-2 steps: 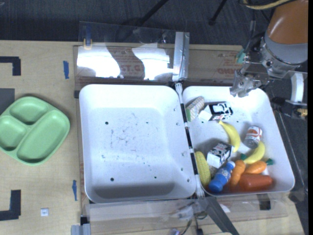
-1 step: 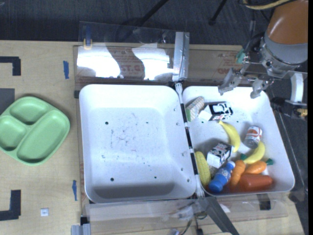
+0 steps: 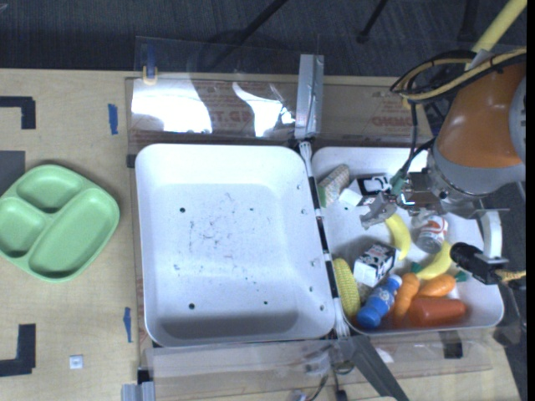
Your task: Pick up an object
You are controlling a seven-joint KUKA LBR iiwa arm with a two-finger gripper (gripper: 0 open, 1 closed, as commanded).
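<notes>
Two white bins [image 3: 226, 161], two bananas [image 3: 399, 234], one green plate [image 3: 55, 221].

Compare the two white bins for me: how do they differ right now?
The left bin shows a bare, scuffed white floor with small holes; the right bin holds a clutter of items, among them a corn cob, a blue bottle and a carrot. The gripper hangs over the right bin, not the left. Both are shallow, white and side by side.
</notes>
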